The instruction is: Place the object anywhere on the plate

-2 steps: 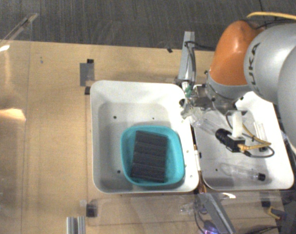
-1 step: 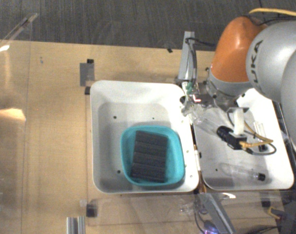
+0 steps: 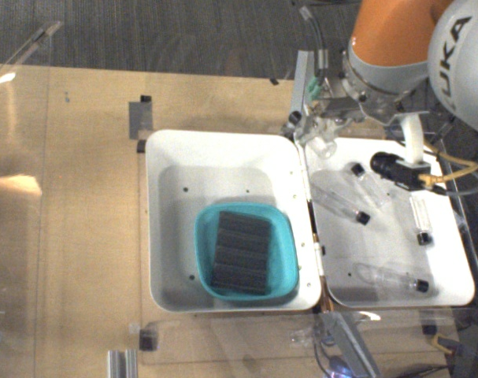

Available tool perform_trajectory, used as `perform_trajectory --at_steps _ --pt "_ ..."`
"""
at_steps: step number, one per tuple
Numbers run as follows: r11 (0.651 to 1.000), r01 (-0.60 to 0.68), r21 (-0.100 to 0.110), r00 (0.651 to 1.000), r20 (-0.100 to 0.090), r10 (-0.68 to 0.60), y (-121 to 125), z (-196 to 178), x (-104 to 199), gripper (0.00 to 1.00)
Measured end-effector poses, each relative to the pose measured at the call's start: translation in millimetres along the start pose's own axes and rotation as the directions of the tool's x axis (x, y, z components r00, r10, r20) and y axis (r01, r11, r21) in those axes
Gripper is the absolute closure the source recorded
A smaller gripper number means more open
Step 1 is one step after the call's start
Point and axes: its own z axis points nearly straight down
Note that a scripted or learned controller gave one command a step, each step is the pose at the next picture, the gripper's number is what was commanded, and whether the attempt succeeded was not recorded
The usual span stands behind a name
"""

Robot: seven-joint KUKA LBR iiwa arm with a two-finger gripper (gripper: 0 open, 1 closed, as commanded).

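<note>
teal plate [image 3: 284, 246], dark ridged block [image 3: 241, 251] resting on it, well left of and below claw [image 3: 324, 124]. claw state: cannot tell. risk: clear tubes [image 3: 342, 203] beneath claw may roll from grasp.

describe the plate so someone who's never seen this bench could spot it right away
Start at the left bin of the two white ones. The plate sits at its near right corner: teal, square with rounded corners. A dark ribbed block lies on it, and it is the one coloured thing among clear tubes next door.
</note>
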Motion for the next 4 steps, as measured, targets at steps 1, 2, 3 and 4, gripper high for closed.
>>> perform_trajectory --at_steps 1,2,3,4 --pt "1.0 -0.003 0.008 1.0 -0.001 0.003 -75.1 51.1 11.8 1.0" --pt "0.999 0.05 0.009 0.999 -0.002 -0.05 -18.4 160.3 25.0 1.0" --pt "0.999 0.049 0.008 0.999 -0.002 -0.049 -18.2 159.9 24.7 0.0" --pt "0.989 0.151 0.001 0.989 -0.001 -0.151 -59.3 43.1 -11.5 0.0"
